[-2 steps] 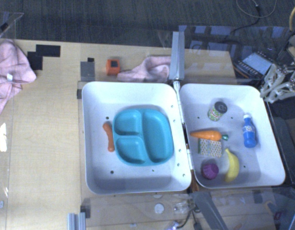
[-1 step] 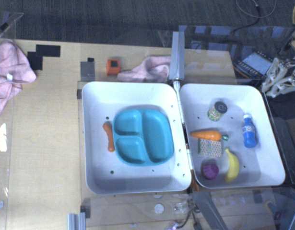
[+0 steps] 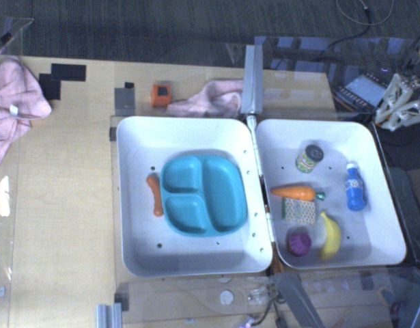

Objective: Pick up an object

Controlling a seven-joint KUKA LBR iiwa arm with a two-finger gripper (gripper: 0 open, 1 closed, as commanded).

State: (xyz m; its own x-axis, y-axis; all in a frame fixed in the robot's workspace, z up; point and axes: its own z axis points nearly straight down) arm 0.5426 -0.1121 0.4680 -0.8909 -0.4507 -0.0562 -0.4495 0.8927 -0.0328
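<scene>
Nearest me, in the right bin (image 3: 332, 137), lie a banana (image 3: 330, 236) and a purple ball (image 3: 299, 242). Just beyond them are a speckled pad (image 3: 300, 211) and a carrot (image 3: 294, 193), then a blue bottle (image 3: 354, 188) and a small can (image 3: 309, 158). The left bin (image 3: 138, 251) holds a blue divided tray (image 3: 203, 193) and an orange stick (image 3: 155, 194). I see the gripper (image 3: 401, 102) beyond the right bin's far right corner; I cannot tell whether it is parted or closed.

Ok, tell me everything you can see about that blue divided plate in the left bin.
The blue divided plate is a rounded-square tray, plastic by its look, with three compartments: two smaller ones on the view's left, one long one on the right. It lies flat, right way up, mid-floor in the left bin. An orange sausage-shaped toy lies alongside its left edge.
</scene>
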